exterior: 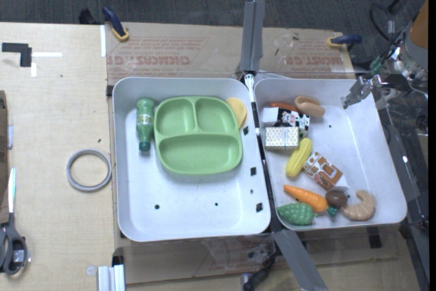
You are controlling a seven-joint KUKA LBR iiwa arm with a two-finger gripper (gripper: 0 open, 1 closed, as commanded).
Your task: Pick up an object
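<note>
Approach step: gripper (355, 96) above right bin (381, 146) rim, grip state unclear, nothing visibly held.
Next: descend onto 1 toy, perhaps the corn (299, 156).

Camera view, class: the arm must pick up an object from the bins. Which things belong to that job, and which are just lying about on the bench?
Belong to the job:
gripper
corn cob
carrot
croissant
green bottle
green divided plate

Just lying about:
tape ring
scissors
blue-and-yellow clamp
</note>
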